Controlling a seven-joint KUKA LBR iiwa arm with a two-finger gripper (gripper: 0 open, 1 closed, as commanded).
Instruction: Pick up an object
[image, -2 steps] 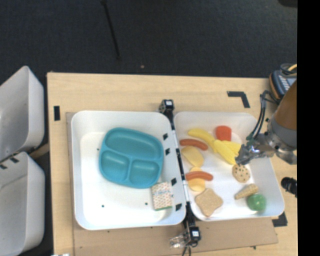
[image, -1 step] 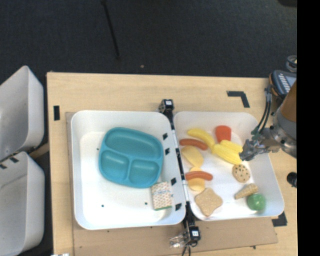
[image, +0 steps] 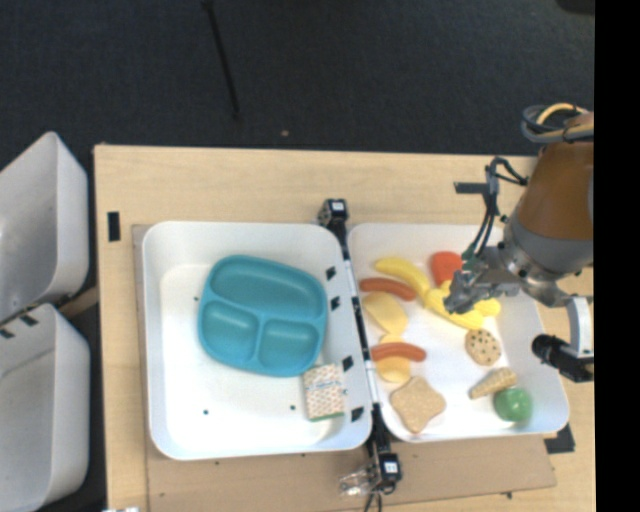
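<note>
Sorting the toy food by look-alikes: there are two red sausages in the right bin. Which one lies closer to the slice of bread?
The lower sausage, just above the slice of bread. The other sausage sits higher, beside the yellow banana.

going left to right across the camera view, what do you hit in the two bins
Teal plastic divided plate → small patterned cracker packet → slice of toy bread → round chocolate-chip cookie → green toy ball. The sausages, bananas and other pieces near the end effector overlap too much to place.
</note>
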